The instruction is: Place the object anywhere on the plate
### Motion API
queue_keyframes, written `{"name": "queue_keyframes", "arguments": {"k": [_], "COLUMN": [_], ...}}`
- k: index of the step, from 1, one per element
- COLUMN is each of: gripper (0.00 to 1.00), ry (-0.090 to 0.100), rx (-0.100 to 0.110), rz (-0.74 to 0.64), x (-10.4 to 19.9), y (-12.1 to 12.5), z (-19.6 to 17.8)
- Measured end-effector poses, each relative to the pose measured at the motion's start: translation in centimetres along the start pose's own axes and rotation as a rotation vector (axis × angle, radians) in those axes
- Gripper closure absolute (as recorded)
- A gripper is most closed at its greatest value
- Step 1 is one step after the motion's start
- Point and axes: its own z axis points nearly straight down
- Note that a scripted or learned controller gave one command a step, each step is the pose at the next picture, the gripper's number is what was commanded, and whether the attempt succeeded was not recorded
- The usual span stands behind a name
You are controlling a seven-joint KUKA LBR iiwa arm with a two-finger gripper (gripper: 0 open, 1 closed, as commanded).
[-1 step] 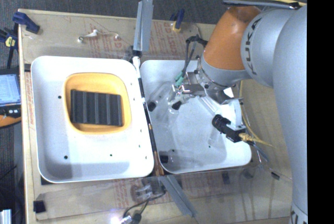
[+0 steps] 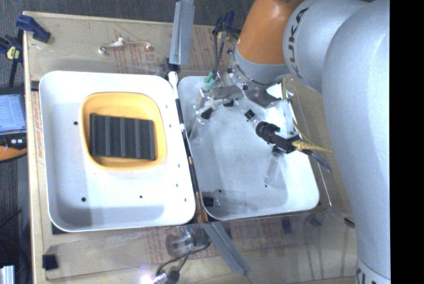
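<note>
Left of pincer [image 2: 213, 102], plate [image 2: 123, 129], well apart

A wooden bench [image 2: 99, 34] is seen bearing two shallow white bins side by side: the left bin [image 2: 63, 193] and the right bin [image 2: 245, 200]. A blue clamp [image 2: 30, 28] is fixed at the bench's far left corner, and a grey metal bar [image 2: 180, 31] stands between the bins' far ends.
</note>
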Motion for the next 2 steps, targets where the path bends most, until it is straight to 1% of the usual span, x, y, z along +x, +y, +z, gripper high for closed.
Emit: {"name": "queue_keyframes", "arguments": {"k": [1, 2], "gripper": [1.00, 0.00], "ry": [0.001, 0.001], "rx": [0.002, 0.002], "rz": [-0.156, -0.156], "x": [8.26, 8.25], "y": [2.07, 2.07], "z": [0.69, 0.68]}}
